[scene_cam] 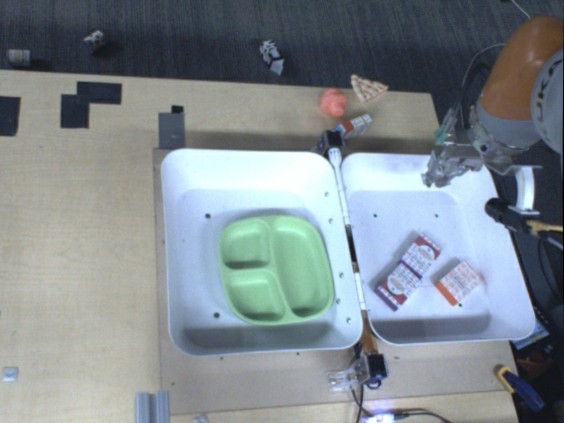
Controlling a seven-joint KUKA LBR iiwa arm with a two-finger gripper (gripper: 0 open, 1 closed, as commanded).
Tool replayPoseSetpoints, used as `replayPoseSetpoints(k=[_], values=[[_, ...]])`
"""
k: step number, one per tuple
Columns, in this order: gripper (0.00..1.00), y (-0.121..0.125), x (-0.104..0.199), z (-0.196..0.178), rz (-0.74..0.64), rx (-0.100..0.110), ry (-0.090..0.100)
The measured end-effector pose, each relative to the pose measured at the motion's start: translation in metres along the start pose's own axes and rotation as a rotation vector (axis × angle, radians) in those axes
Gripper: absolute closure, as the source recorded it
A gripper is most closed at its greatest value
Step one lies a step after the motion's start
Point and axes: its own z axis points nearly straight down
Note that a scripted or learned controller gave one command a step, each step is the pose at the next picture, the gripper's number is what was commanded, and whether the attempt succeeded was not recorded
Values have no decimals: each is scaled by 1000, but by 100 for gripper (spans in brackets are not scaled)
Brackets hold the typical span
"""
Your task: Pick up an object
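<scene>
A red and white snack packet [407,271] lies flat in the right bin [388,201], toward its front. Just to its right lies a smaller orange and white packet [459,282]. A green three-compartment tray [276,269] rests in the left bin [189,236]. My gripper [438,174] hangs over the back right corner of the right bin, well above and behind both packets. Nothing shows between its fingers.
On the bench behind the bins lie a pink ball [333,102], a pizza-slice toy [368,87] and a small marker-like object [351,128]. Black patches mark the bench at far left. Small bits of litter lie on the dark floor beyond.
</scene>
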Motion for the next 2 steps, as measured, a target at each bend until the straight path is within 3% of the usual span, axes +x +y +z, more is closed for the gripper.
replayPoseSetpoints(k=[1, 2], values=[[0, -1, 0, 1, 0, 3, 0], [0, -57, 24, 93, 3, 1, 0]])
